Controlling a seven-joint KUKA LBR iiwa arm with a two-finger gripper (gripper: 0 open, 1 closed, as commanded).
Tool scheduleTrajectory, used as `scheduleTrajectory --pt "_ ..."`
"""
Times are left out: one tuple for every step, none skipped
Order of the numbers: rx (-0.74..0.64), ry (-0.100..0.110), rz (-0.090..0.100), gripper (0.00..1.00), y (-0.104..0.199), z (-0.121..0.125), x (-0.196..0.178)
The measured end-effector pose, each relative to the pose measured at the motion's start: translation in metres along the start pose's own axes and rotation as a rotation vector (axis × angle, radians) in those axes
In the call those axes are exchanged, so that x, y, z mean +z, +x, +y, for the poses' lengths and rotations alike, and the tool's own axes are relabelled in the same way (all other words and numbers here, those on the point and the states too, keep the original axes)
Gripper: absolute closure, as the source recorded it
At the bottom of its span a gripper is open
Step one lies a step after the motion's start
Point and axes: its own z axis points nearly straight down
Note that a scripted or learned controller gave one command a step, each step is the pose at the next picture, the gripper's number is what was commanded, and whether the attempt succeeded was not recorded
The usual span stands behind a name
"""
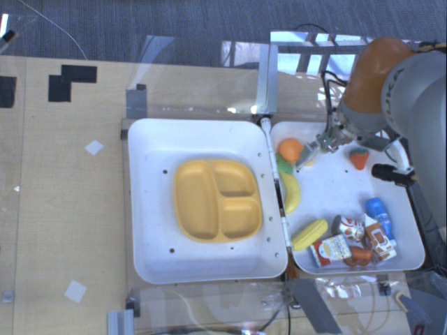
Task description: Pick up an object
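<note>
The right bin (328, 187) holds several objects. An orange ball (290, 149) lies at its far left, with a green piece (284, 165) and a yellow banana (292, 191) just below it. A yellow corn cob (309, 234) lies near the front. A small red strawberry-like piece (359, 159) sits at the right. A blue bottle (376, 211) and snack packets (349, 244) crowd the front right corner. My gripper (309, 153) hangs low in the bin, right beside the orange ball, pointing down-left from the grey arm.
The left bin (150, 187) carries a yellow divided plate (216, 199). A raised divider (274, 187) separates the two bins. The arm with its orange band (374, 75) looms over the right bin's far right corner. Bare bin floor lies between the banana and the blue bottle.
</note>
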Motion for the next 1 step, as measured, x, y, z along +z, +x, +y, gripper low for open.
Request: scheduleTrajectory --pt "-0.261 0.014 -0.007 0.00 0.0023 -0.0031 0.0017"
